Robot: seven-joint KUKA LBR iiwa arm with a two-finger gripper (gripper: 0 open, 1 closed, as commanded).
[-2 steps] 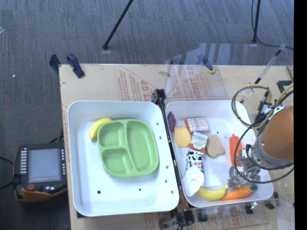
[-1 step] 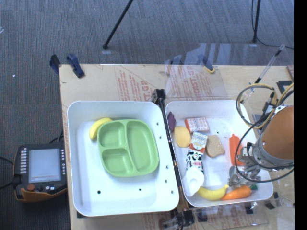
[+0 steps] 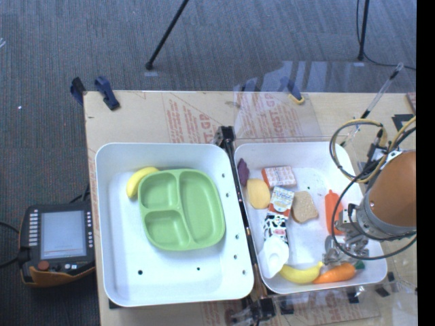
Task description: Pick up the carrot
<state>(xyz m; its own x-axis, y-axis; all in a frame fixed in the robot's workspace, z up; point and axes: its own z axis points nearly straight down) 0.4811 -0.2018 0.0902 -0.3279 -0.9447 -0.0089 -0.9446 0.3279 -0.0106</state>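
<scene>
1. Carrot (image 3: 336,273) lies in the front right corner of the right bin (image 3: 319,149), long axis roughly left-right, leafy end to the right, touching a banana (image 3: 301,274).
2. We see our gripper (image 3: 342,248) just above it, near its thick right half.
3. We cannot tell how wide it stands, nor whether it grips anything.
4. We judge a short drop suffices.

Banana (image 3: 301,274) tight against carrot (image 3: 336,274)
</scene>
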